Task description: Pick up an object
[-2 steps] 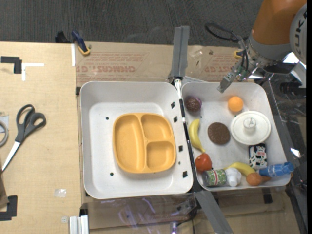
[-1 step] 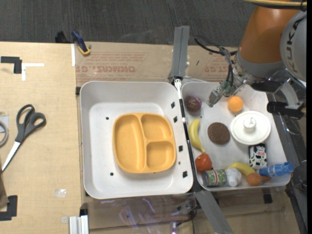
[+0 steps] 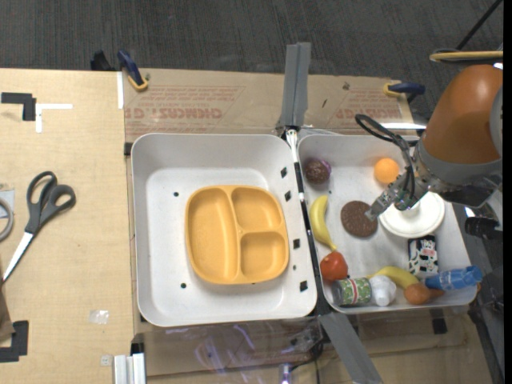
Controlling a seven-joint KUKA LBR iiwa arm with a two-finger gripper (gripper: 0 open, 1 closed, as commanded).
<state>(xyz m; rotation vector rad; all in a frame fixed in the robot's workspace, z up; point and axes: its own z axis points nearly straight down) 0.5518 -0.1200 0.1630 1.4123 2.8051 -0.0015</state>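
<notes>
Plywood bench point(image 3: 64, 278), dark carpet behind, scissors point(image 3: 36, 210) (left), jaws point(image 3: 382, 206) state unclear.

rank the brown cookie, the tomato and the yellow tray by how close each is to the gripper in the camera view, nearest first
Measured from the gripper, in the right bin:
1. brown cookie, right beside the fingertips, just to their left.
2. tomato, lower left of the gripper, near the bin's front left part.
3. yellow tray, farthest, in the left bin across the divider.
</notes>
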